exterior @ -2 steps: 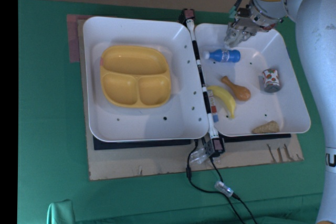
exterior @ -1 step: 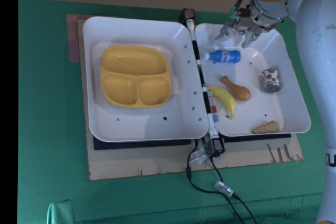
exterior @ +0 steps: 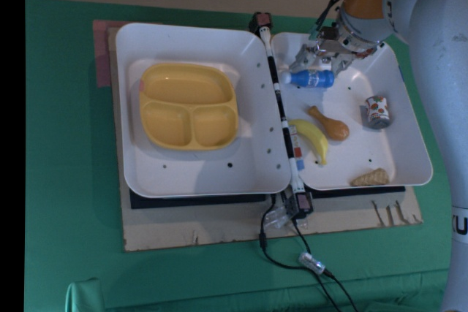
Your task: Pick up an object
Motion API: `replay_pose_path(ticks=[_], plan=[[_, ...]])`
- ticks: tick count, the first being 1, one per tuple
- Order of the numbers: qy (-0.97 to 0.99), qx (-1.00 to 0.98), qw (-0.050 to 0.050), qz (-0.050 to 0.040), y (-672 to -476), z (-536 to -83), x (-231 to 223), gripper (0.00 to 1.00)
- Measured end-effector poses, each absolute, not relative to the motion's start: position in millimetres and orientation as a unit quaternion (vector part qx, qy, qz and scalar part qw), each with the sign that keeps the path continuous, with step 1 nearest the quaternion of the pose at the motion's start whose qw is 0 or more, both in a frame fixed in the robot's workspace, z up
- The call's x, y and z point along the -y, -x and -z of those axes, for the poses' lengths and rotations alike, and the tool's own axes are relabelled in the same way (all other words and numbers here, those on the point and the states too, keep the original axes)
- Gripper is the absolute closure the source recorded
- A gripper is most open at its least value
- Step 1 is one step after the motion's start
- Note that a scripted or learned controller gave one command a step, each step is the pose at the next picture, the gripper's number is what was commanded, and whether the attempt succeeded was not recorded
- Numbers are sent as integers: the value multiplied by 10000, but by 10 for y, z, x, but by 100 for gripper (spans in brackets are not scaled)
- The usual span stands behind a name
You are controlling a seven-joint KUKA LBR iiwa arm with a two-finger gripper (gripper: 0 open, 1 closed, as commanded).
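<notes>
1. Gripper (exterior: 316,63) hung low over the far part of the right bin (exterior: 406,157), right above a small blue-labelled bottle (exterior: 310,79) that lay on its side near the divider between the bins.
2. Whether the pincer was open or closed could not be told: its metal body covered the bottle's upper edge, and no clear grasp was visible.
3. The bottle appeared to rest on the bin floor, so the pick-up did not look done; at most the approach had been made.
4. Other candidates lay untouched in the same bin: a banana (exterior: 313,140), a drumstick-shaped toy (exterior: 330,124), a small can (exterior: 377,112) and a cone-shaped piece (exterior: 370,177).
5. The left bin (exterior: 146,172) held a yellow divided tray (exterior: 189,105).
6. Closing on an object and lifting it clear were judged still to be done.
</notes>
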State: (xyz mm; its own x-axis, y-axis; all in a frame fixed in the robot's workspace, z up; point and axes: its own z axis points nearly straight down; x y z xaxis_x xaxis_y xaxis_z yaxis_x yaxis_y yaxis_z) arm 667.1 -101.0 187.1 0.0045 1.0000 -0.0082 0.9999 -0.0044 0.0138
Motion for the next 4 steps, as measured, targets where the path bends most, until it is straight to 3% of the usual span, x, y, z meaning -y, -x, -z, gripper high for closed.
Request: replay_pose_path(ticks=[1, 2, 3, 4], plan=[[-7105, -7035, 164, -62, -6708, -2062, 1044, 100], [-7124, -7013, 230, -104, -6735, -2236, 1068, 100], [-7125, -7013, 228, -102, -6734, -2235, 1068, 0], [-7089, -7053, 70, -20, -6652, -1872, 1113, 0]])
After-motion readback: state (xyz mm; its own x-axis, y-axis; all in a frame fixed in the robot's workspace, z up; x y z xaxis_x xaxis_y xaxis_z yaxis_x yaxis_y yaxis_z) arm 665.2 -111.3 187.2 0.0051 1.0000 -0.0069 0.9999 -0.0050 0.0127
